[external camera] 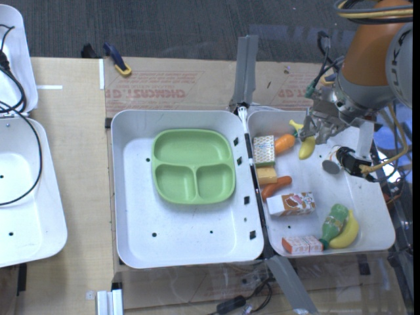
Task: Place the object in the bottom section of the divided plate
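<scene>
1. The hand (314, 131) sits low over the far edge of the right bin (374, 205), right at a small yellow banana (306, 149) that lies just beside an orange carrot (284, 143). Whether its fingers are spread or closed on the banana cannot be told from this angle.
2. The step in hand looks like picking that banana; the task has barely begun, since the green divided plate (193, 165) in the left bin (131, 209) has nothing on it.
3. To do it well, the hand should close across the banana's narrow width and lift straight up, so the carrot touching-close beside it is not dragged along.
4. The carry then goes over the ridge where the two bins meet, so a clear lift is needed before moving across.
5. The plate has one wide section on its far side and two smaller ones on its near side; the drop should fall in the near part, not the wide far one.
6. Other things crowd the right bin: a yellow-white box (264, 149), a second carrot (276, 186), a juice carton (291, 204), a green bottle (333, 220) against a larger banana (348, 232), and a small orange box (302, 245) near the near edge.
</scene>
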{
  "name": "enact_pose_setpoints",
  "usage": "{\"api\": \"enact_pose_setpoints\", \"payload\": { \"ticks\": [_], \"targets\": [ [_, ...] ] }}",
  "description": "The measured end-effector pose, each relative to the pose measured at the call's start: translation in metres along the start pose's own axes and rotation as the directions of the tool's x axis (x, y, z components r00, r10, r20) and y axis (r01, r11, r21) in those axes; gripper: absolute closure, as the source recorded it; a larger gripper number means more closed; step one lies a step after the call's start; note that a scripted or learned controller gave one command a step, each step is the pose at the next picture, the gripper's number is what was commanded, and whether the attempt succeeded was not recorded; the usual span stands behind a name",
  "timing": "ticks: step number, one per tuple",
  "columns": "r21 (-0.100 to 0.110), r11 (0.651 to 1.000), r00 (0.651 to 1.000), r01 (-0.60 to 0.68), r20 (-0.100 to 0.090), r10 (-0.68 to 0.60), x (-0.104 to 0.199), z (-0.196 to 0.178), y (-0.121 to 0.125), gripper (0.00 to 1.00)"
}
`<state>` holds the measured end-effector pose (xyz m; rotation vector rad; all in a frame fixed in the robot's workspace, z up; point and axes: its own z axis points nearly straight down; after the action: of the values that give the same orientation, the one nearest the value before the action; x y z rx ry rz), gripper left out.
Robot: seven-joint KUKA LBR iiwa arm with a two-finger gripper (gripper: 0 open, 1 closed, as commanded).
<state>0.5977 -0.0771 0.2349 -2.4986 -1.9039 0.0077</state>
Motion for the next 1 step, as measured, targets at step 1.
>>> {"api": "enact_pose_setpoints", "payload": {
  "ticks": [1],
  "targets": [
    [-0.002,0.986,0.986,0.169,-0.001,-0.169,0.0644,-0.0218,0.0345,1.0]
  ]
}}
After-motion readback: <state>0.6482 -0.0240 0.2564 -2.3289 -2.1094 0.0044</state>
